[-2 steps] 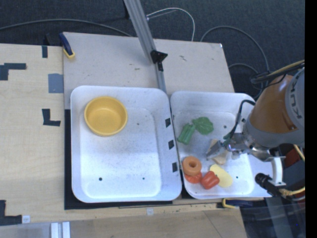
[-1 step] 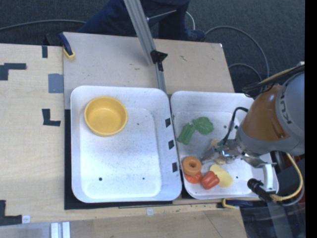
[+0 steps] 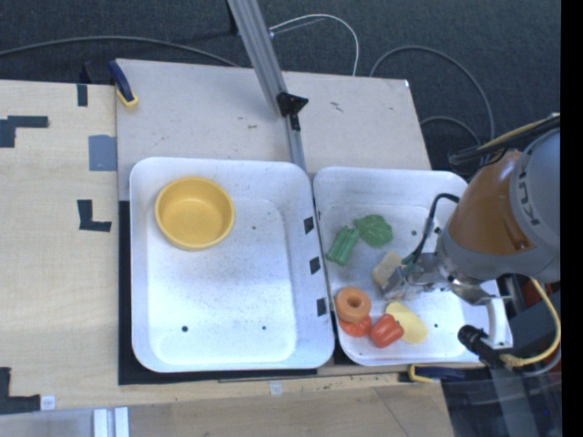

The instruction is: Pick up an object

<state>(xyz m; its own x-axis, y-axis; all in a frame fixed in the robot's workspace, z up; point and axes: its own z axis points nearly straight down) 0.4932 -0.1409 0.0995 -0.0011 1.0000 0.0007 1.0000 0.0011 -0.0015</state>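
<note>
My gripper (image 3: 399,283) reaches from the right into the right bin (image 3: 364,185). It sits low over a small beige block (image 3: 387,268). Just below it lie a yellow piece (image 3: 409,322), a red pepper-like toy (image 3: 385,331) and an orange ring (image 3: 352,303). A green bottle shape (image 3: 342,245) and a green leafy toy (image 3: 373,230) lie to its upper left. The arm's grey and orange wrist (image 3: 496,221) hides the bin's right side.
The left bin (image 3: 219,317) holds a yellow bowl (image 3: 194,212) at its upper left. A grey pole (image 3: 264,48) slants across the bench behind the bins. Cables trail at the upper right.
</note>
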